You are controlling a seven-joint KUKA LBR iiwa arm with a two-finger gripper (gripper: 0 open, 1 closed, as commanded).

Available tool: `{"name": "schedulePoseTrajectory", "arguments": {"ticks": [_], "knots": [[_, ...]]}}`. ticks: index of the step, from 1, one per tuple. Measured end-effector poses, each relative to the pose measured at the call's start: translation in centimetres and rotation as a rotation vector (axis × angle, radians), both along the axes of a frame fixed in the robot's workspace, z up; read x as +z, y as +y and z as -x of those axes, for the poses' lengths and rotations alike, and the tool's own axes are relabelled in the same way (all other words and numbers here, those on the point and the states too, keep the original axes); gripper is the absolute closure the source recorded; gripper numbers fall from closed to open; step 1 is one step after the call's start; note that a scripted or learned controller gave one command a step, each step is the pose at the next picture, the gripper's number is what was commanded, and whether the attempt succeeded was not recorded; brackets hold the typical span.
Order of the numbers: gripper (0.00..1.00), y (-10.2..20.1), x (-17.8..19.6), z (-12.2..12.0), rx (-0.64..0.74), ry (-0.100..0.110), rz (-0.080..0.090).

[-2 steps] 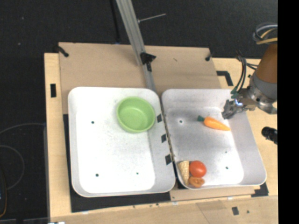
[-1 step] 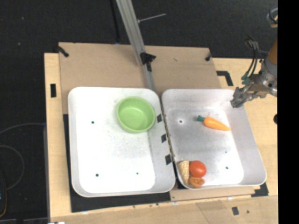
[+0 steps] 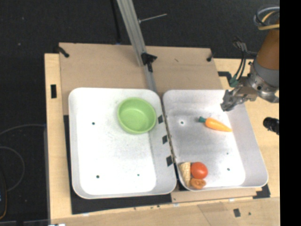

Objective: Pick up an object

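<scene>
An orange toy carrot [image 3: 216, 124] with a green top lies in the right bin [image 3: 244, 149], towards its far right side. A red tomato [image 3: 199, 169] sits at that bin's near edge, with a pale cone-shaped piece [image 3: 185, 171] to its left and a small orange-brown piece [image 3: 197, 183] just below. A green bowl [image 3: 137, 115] stands in the left bin [image 3: 94, 149], at its far right. My gripper [image 3: 229, 102] hangs over the right bin's far right edge, above and to the right of the carrot, apart from it.
A slanted metal pole [image 3: 134, 29] rises from the back of the bench between the bins. The bins' shared rim [image 3: 167, 135] runs down the middle. Cables [image 3: 241, 62] hang beside the arm's wrist at the right.
</scene>
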State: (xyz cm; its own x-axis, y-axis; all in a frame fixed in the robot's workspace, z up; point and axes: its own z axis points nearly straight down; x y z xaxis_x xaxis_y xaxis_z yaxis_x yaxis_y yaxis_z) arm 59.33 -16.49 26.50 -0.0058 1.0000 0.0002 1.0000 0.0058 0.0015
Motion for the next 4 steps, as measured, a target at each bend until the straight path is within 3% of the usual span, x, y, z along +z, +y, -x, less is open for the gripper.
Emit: {"name": "schedulePoseTrajectory", "arguments": {"ticks": [3, 4], "knots": [[1.00, 16.2, -2.6, 0.9, 0.001, 0.002, -0.001], [1.00, 22.1, -1.8, 2.1, 0.003, 0.002, -0.002]]}}
